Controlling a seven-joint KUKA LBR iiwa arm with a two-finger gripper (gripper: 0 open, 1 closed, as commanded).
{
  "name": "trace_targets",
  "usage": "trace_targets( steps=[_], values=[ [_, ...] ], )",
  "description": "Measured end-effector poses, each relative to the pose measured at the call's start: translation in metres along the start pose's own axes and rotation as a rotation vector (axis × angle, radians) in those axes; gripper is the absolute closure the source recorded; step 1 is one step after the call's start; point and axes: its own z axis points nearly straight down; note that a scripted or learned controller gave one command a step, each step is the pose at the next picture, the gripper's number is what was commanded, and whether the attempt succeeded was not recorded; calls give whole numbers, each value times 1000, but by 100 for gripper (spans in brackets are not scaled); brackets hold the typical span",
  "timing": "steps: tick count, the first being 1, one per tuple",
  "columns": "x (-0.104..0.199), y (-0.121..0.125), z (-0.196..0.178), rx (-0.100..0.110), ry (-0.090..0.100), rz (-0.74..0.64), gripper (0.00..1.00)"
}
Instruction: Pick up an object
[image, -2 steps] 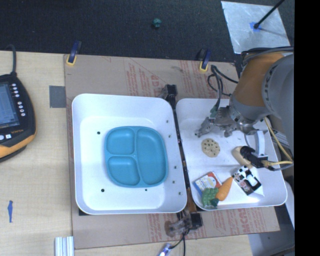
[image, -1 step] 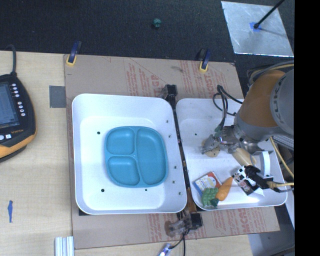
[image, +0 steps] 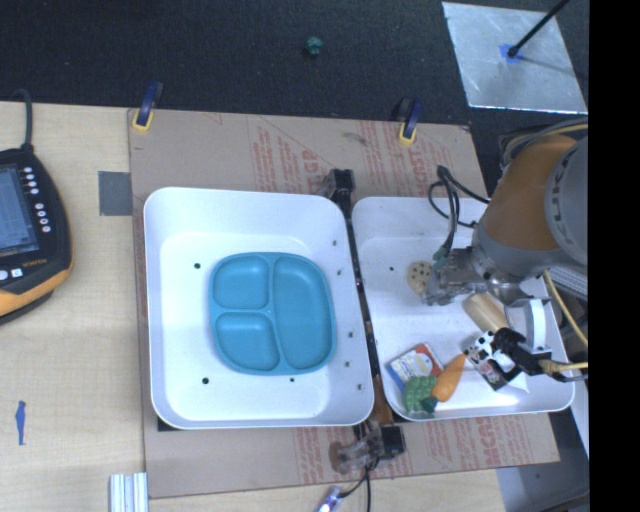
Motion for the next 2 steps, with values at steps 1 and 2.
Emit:
trace_targets(
  steps=[1, 2],
  values=[
    [-26, 20, -69, -5, 0, 5, 100],
    [-26, 19, -68, -4, 1, 5, 0]
  ],
)
